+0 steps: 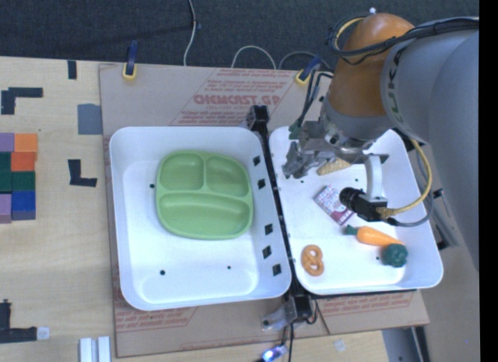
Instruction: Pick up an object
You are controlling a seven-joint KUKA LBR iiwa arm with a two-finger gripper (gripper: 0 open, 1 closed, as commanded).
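My gripper (299, 161) hangs over the upper left part of the right bin (420, 275), close to the divider between the bins. A small tan piece (335, 166) lies just to its right; whether it touches the gripper I cannot tell. Below that sits a pink and purple packet (331, 202). An orange carrot (375, 236) with a green top (394, 255) rests near the bin's lower right. A brown pretzel (312, 260) lies at the bin's front left.
The left bin (132, 275) holds a green divided plate (205, 195). Coloured blocks (19, 177) are stacked on the bench at the far left. The bulky grey arm (443, 96) covers the right bin's upper right.
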